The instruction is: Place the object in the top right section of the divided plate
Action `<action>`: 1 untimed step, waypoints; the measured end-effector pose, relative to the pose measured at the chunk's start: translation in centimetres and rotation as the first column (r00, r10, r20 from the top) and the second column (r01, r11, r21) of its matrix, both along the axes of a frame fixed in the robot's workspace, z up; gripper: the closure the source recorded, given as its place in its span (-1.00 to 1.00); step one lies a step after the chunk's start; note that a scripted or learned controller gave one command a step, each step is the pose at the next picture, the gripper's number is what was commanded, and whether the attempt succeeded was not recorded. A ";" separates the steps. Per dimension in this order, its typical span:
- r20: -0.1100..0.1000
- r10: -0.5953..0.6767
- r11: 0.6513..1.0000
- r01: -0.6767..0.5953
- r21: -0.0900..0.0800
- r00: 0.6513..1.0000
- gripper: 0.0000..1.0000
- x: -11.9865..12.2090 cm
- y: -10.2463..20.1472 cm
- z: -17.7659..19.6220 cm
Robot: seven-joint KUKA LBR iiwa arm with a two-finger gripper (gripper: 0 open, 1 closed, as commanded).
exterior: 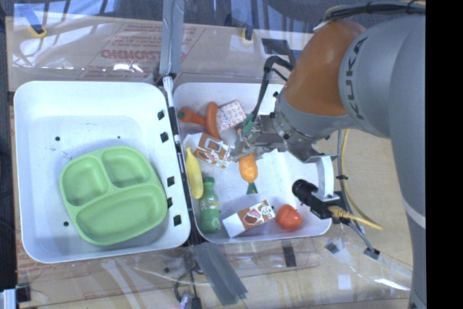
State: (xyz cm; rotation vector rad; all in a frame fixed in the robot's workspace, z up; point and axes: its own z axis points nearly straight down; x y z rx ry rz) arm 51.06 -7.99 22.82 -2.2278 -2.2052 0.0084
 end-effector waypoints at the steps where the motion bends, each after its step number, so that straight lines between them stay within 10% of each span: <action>1: -0.002 0.292 0.957 -0.292 0.002 0.957 1.00 1.3 8.9 -4.0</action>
